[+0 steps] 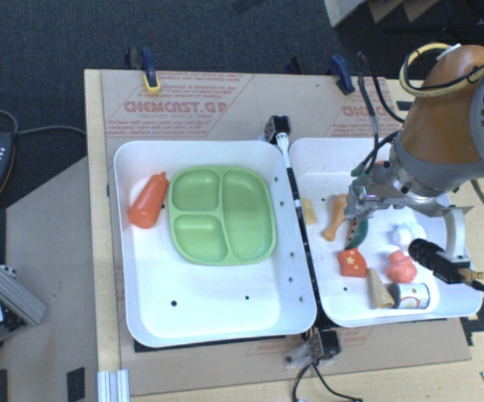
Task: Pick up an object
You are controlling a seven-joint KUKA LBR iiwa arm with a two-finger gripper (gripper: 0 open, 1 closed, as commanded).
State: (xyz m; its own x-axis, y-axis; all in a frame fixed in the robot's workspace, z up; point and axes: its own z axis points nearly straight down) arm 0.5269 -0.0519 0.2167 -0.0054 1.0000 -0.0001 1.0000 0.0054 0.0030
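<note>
Gripper (361,224) hangs low in the right bin (326,162), just above a green-and-red toy (357,234); its grip I cannot tell. Left bin (141,308) holds a green divided plate (223,214) and orange bottle (148,201).

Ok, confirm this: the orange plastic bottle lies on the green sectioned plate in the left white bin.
Not quite. The camera view shows the orange plastic bottle lying beside the green sectioned plate, to its left on the floor of the left white bin, not on it.
</note>
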